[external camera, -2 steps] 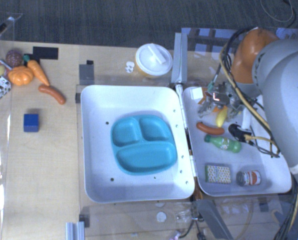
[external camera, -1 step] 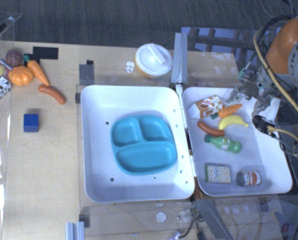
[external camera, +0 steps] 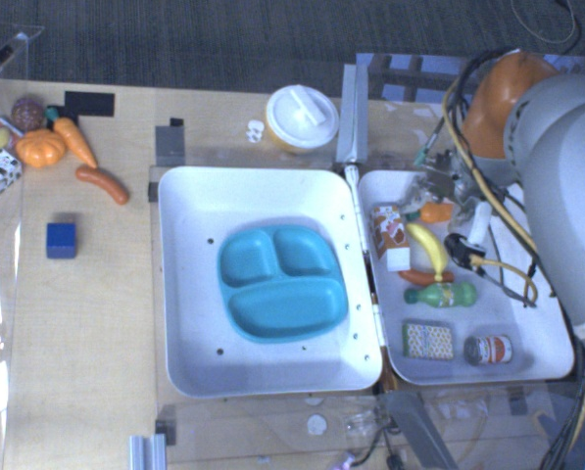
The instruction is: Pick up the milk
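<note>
bench: pale wood surface [external camera: 96, 341] under dark carpet at the top of the view, bearing two shallow white bins side by side.
left bin [external camera: 189, 360]: holds a blue divided tray [external camera: 282, 282], lying flat near its middle.
right bin [external camera: 557, 355]: crowded with small items, arm reaching in over its upper part.
milk [external camera: 390, 235]: small carton with a brown and white face, lying near the left wall of the right bin, upper half, just beside the banana.
banana [external camera: 429, 246]: yellow, slanted, right of the milk, between it and the gripper's cables.
orange piece [external camera: 435, 212]: small, just above the banana, close under the gripper.
carrot-like stick [external camera: 427, 277]: red-orange, lying below the banana.
green bottle [external camera: 441, 295]: on its side, just under that stick.
patterned packet [external camera: 428, 341]: flat, lower part of the right bin.
can [external camera: 488, 350]: on its side, right of the packet.
arm [external camera: 557, 155]: grey with an orange band, coming in from the right, black and yellow cables looping over the bin.
gripper [external camera: 447, 179]: over the upper part of the right bin, above and right of the milk, apart from it.
fingers: cannot tell how far open; tangled with cables and too small to read; nothing seen held.
outside the bins: white lidded bowl [external camera: 302, 117] above the left bin; blue cube [external camera: 62, 240], sausage [external camera: 104, 184], carrot [external camera: 73, 140] and small pumpkin [external camera: 40, 149] at far left.
</note>
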Available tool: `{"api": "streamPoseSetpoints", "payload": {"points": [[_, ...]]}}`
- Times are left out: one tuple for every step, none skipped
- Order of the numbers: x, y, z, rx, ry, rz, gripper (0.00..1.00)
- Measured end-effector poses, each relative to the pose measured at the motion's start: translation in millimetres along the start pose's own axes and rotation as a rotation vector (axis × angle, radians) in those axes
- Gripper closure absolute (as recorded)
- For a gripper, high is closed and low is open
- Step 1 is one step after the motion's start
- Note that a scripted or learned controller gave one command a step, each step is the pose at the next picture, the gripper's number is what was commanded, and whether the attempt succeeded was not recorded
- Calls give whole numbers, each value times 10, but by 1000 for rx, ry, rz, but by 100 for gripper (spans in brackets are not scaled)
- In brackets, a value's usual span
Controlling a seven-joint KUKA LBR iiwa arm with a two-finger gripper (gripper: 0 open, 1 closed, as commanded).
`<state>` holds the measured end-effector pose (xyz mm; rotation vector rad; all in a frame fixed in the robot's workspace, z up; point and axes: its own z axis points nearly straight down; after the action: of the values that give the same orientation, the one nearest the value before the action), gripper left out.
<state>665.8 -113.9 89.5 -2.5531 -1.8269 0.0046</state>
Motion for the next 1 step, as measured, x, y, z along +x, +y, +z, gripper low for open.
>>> {"api": "streamPoseSetpoints", "payload": {"points": [[63, -66, 35, 27, -15, -456, 0]]}}
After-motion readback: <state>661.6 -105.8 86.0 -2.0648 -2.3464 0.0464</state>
